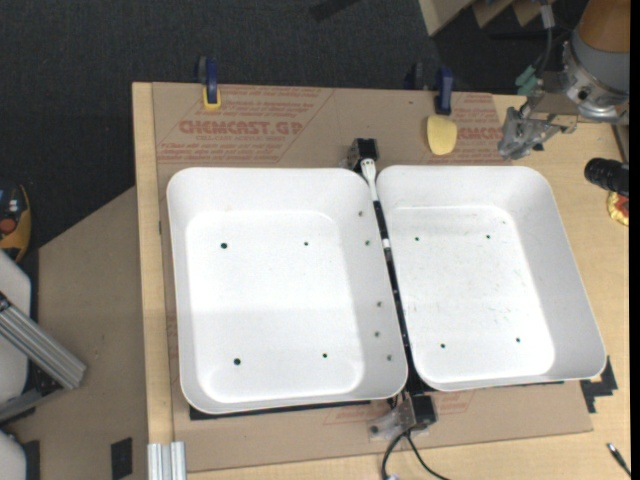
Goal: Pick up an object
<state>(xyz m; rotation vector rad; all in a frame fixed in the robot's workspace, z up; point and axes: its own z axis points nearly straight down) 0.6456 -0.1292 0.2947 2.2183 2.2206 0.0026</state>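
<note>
End effector: upper right of the camera view, hanging above the surface just past the far right corner of the right bin. Finger state: cannot tell; the tip is small and blurred. Nothing is seen between the fingers.

Arm: grey wrist with orange band, entering from the upper right.

Object: small pale yellow piece, rounded, lying on the brown board beyond the bins' far rims, just below a blue clamp. It sits outside either bin, near the right bin's far left corner. Long axis, as far as can be judged, runs roughly away from the camera.

Key relation: object lies to the view's left of the end effector, at about the same depth, near but apart. Judged need: a short sideways shift leftward, then a descent.

Left bin: white, with a few dark dots on its floor.

Second blue clamp: far left board edge.
</note>
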